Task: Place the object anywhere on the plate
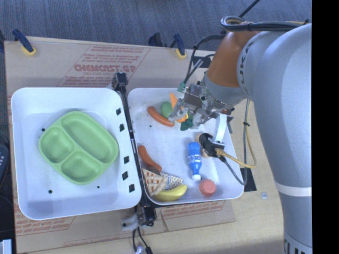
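Pincer hangs over the right bin's far end by the carrot; you cannot tell its opening. Green plate lies in your left bin.

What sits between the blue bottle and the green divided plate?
In the camera view, between the blue plastic bottle and the green divided plate lie bare bin floor, an orange-brown sausage and the two bins' adjoining rims.

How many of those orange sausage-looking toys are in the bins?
2. One orange toy sausage lies near the right bin's top, left of the claw; another lies by its left wall. Others may hide under the claw.
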Robot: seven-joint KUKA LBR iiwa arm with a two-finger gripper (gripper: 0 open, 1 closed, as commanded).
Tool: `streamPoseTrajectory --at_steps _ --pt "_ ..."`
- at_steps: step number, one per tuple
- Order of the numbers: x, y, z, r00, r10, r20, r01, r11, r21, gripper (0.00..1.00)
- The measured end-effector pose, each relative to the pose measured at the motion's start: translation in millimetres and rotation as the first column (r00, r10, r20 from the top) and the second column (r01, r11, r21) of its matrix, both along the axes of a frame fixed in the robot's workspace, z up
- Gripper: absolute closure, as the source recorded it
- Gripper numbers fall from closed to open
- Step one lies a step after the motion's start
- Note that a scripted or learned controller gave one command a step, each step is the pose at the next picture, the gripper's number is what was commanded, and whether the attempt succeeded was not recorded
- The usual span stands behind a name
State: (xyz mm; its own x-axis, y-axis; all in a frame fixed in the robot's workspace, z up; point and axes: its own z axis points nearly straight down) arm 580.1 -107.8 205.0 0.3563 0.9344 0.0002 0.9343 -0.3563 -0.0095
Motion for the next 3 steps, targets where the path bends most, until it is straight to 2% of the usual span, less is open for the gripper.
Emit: streamPoseTrajectory --at_steps 1,2,3 --pt "-73 11 5 0.980 0.198 0.004 -0.198 0.980 -0.001 1.00" --pt "-72 11 5 0.980 0.198 0.004 -0.198 0.980 -0.001 0.00" --pt "-50 73 -14 0.989 -0.146 0.004 0.146 0.989 -0.003 0.00"
